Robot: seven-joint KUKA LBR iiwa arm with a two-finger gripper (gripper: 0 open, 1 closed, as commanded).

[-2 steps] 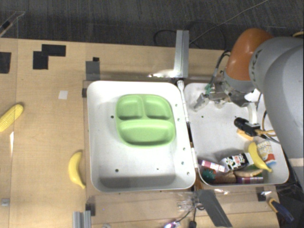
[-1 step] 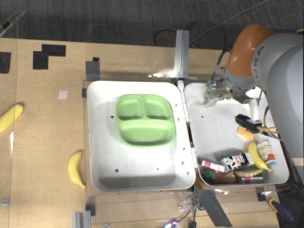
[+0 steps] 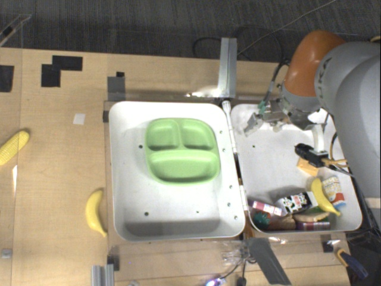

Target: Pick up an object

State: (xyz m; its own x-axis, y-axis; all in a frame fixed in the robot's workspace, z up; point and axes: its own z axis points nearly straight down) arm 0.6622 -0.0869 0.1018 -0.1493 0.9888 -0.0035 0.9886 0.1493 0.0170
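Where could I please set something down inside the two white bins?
Right bin: bare floor from the gripper down to the pile along the near wall, crowded around the banana. Left bin: the green tray fills the middle; a bare strip lies below it.

Small objects (image 3: 300,206) piled, right bin's (image 3: 268,159) near edge
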